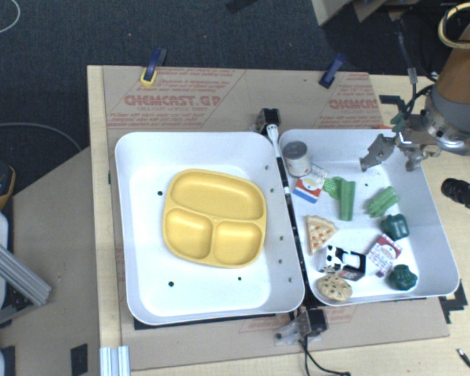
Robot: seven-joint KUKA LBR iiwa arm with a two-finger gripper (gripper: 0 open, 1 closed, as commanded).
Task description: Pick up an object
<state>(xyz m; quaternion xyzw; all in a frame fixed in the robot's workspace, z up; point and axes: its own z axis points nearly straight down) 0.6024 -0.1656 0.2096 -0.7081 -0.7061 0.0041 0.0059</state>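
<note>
Near: round tan cookie toy lay at right white bin front | Left white bin held yellow three-compartment plastic tray | Far: cardboard sheet read "CHEMCAST" | Two-finger gripper hovered, fingers apart, nothing between

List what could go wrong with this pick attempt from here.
1. The gripper hangs over the right bin's upper part with nothing between its fingers; a straight descent there may close on bare bin floor.
2. The toys are crowded: pizza slice, cow and cookie nearly touch, so a grasp could catch or shove a neighbour.
</note>
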